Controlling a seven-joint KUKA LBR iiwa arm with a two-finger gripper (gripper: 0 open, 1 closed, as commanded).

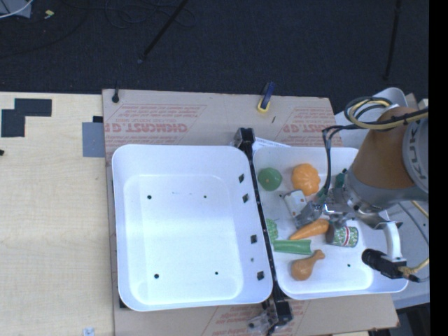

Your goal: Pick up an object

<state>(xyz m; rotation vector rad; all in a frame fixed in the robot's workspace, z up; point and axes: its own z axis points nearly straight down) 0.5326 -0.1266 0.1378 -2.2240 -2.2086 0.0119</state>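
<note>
The arm is reaching into the right bin (364, 275) from the right, and the end effector (316, 212) is sitting low among the clutter near the bin's middle. How wide it is standing, and whether anything is caught in it, cannot be told from this view; metal parts and objects are overlapping there.

Directly under it an orange carrot (310, 230) is lying at a slant, with a green stick-shaped piece (292, 246) just beside it toward the near edge. A small can (345, 236) is lying on its side just right of the carrot. A drumstick-shaped toy (306, 265) is lying nearer the front rim, and a green ball (269, 178) and an orange pumpkin-like piece (306, 178) are resting toward the far rim. The left bin (126, 222) is standing alongside.

The carrot looks like the likeliest target. To do this well, the grip should be closing across the carrot's narrow width, centred, clear of the can and green piece, then lifting straight up.
</note>
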